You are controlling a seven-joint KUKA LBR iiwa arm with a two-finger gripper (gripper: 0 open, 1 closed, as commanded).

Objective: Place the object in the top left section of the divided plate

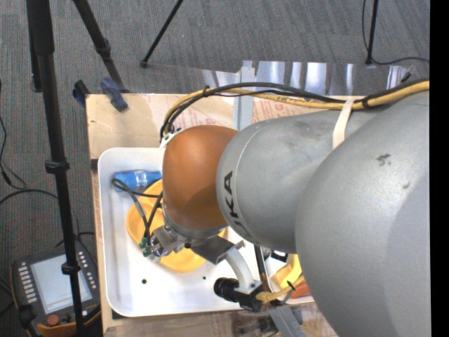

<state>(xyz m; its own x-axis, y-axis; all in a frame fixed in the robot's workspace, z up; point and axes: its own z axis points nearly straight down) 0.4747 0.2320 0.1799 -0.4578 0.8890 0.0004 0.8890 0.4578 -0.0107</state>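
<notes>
Where grey carpet (280,27) (tripod legs (165,27) standing) surrounds the bench (98,128), the gripper's (158,248) state is untellable.

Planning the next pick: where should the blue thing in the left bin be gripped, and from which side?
Probably at the blue thing's exposed left end, coming straight down. It lies flat near the bin's top-left corner; its right end slips under the arm beside the yellow plate.

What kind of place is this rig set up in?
Most likely a robotics lab or test cell, not a kitchen or factory line. The grey KUKA arm works over a white bin on a bench, tripod stands rise from carpeted floor, and a teach pendant sits beside the bench.
</notes>
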